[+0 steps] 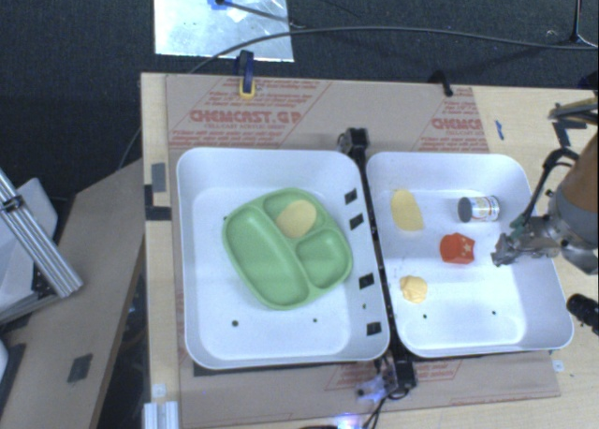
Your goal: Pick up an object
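A small yellow lump [414,288] is seen lowest in the right bin [468,329], at lower centre-right of the frame. Just above and right of it a red object [457,248] is found, squat and rounded, matte, with an uneven outline. Above that a small can [478,208] lies on its side, silver with a dark end facing left. To the left of the can a pale yellow oblong piece [406,210] is placed near the bin's left wall. The gripper [510,251] is positioned at the right edge of the frame, low over the bin floor, just right of the red object and apart from it; whether its jaws are apart or together cannot be told. In the left bin [234,324] a green divided plate [267,263] is set, with a yellow piece [298,219] in its upper compartment.
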{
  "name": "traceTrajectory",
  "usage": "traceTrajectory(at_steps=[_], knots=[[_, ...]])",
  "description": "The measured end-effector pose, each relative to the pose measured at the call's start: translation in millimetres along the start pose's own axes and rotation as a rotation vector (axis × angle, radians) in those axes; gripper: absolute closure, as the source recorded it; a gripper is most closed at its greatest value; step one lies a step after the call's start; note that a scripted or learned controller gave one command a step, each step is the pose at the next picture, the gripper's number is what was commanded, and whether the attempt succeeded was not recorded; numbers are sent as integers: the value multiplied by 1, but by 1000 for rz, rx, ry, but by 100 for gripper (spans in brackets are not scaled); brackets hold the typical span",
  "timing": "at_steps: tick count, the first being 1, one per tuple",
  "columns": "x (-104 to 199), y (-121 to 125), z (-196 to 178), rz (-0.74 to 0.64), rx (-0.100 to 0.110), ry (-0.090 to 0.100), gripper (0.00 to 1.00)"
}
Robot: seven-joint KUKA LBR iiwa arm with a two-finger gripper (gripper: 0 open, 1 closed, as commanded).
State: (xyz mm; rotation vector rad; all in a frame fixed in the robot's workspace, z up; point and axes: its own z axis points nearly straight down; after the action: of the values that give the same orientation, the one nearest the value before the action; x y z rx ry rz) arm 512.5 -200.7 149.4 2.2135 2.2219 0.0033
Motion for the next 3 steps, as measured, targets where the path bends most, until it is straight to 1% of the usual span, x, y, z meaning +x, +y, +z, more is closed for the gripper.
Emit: traceTrajectory(at_steps=[2,3], knots=[[18,8,-101,-2,-1,0,100],[68,0,-91,-4,4,2,100]])
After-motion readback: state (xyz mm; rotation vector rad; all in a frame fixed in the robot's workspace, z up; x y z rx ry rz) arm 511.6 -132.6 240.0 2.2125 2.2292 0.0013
